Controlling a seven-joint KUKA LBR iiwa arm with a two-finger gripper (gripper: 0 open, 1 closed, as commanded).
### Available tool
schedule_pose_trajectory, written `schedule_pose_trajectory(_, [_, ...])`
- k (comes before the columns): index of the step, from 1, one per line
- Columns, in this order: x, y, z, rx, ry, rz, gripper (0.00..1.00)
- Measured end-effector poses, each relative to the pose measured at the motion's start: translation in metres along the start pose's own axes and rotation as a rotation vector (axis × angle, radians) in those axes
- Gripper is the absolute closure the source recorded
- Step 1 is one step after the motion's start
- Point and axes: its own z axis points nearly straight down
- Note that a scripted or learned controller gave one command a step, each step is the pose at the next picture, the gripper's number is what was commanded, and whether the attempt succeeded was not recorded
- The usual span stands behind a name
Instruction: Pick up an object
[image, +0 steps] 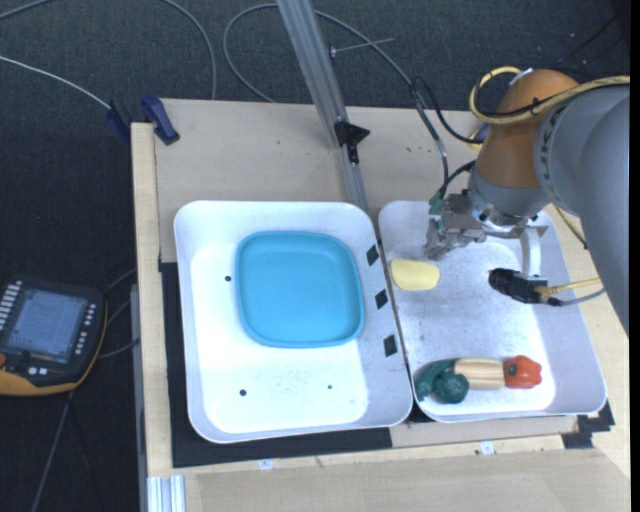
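Pale wooden counter (250, 150) on a dark carpeted floor (60, 150), thin cables (200, 40) looping across the carpet at the top. Two shallow white bins side by side on the counter: left bin (205, 400) holding a turquoise square plate (300, 288) a little above its middle; right bin (570, 380) speckled grey on its floor. Black strips along the seam between the bins and under the left bin's lower edge. Slanted metal pole (320, 70) rising from the counter's far edge toward the top of the view. Blue clip (160, 118) at the counter's upper left corner. Handheld control pendant (45, 335) with a lit screen lying on the floor to the left. Grey arm with orange band (520, 130) reaching in from the right, claw (442, 245) lowered over the upper part of the right bin; spread or pressed together, cannot tell. Pale yellow rounded object (414, 275) on the bin floor just below and left of the claw, close to it, contact unclear. Along the near edge of the same bin, in a row: dark green lump (442, 383), tan stick-like piece (480, 373), red piece (522, 372), touching one another. Black cable fitting (515, 285) beside the wrist, over the bin.
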Motion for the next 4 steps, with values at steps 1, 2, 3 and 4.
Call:
schedule_pose_trajectory(1, [-0.001,0.005,-0.063,-0.004,-0.001,0.0,1.0])
schedule_pose_trajectory(2, [-0.001,0.006,-0.116,-0.004,-0.001,0.0,1.0])
schedule_pose_trajectory(3, [-0.001,0.006,-0.106,0.002,0.0,0.0,1.0])
schedule_pose_trajectory(4, [0.044,-0.008,-0.116,0.001,0.001,-0.003,1.0])
